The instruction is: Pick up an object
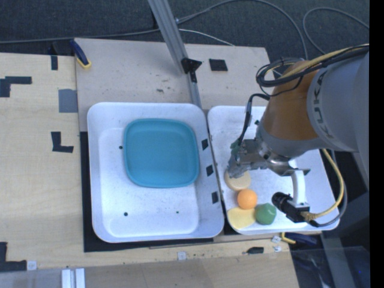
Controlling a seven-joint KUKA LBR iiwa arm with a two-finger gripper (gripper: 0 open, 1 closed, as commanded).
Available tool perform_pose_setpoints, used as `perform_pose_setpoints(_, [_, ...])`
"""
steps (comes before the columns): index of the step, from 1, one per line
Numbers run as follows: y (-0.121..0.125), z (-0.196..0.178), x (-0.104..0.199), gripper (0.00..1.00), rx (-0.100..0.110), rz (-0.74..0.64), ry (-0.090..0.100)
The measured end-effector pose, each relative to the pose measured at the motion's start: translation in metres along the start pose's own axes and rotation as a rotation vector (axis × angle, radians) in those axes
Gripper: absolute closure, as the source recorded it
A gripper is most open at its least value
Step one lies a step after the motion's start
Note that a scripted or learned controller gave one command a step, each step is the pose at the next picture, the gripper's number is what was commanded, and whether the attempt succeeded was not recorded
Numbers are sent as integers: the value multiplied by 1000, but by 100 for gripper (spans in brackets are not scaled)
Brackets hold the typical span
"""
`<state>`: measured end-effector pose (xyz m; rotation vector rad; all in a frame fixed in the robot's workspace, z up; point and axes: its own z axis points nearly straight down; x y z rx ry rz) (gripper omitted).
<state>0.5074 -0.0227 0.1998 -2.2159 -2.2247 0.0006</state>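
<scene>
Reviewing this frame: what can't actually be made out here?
- End effector: too small and dark in the camera view to tell open from shut.
- Tan object: its upper part is covered by the end effector; contact is unclear.
- Right bin: the arm hides much of its floor.
- Yellow object: partly overlapped by the orange ball.

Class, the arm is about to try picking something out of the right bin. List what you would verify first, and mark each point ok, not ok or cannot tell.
1. Hand is over the right bin: ok.
2. Hand sits directly above a target, the tan round piece: ok.
3. Whether the hand already touches that piece: cannot tell.
4. Target stands apart from its neighbours: not ok; the orange ball lies right beside it, with the green ball and yellow piece close by.
5. Blue plate in the left bin is away from the hand: ok.
</scene>
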Motion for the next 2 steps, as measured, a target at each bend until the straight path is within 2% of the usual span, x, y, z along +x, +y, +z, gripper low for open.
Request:
perform_pose_setpoints(1, [3,-17,53,100,-1,0,0])
perform_pose_setpoints(2, [5,-11,110,100,0,0,0])
